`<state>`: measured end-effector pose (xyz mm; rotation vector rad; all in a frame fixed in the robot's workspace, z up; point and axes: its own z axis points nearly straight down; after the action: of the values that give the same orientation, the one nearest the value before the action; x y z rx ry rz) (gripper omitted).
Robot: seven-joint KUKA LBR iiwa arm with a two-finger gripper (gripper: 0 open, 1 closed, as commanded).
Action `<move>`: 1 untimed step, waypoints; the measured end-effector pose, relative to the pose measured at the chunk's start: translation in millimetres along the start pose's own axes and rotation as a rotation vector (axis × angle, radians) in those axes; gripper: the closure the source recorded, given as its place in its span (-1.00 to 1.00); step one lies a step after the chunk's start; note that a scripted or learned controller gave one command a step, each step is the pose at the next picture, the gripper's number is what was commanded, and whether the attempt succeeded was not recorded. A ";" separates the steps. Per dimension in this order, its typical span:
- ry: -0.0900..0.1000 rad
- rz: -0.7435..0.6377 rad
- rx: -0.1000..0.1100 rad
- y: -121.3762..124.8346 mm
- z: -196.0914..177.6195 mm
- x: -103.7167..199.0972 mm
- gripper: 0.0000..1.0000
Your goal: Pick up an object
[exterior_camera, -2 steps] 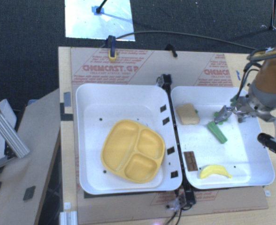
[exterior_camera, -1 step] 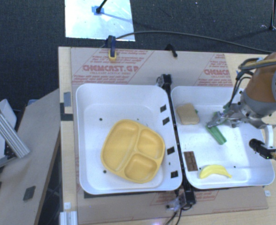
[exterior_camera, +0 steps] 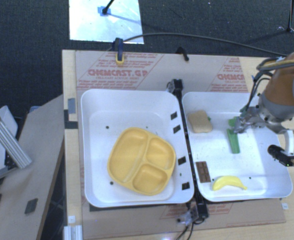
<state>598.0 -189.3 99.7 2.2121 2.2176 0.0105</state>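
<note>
The right bin holds a tan sponge-like block at its far left, a green stick near the middle, a small brown block at the front left, and a yellow banana at the front. My gripper hangs over the right bin at the upper end of the green stick, touching or just above it. The view is too small to tell how its fingers stand.
The left bin holds a yellow three-compartment plate. A black divider with clips runs between the two bins. The grey arm with its orange band comes in from the right over the right bin's far edge.
</note>
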 end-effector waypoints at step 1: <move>-0.001 -0.002 0.004 8.2 -62.3 -3.5 1.00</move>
<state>605.5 -192.7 162.1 2.2120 2.2216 0.0050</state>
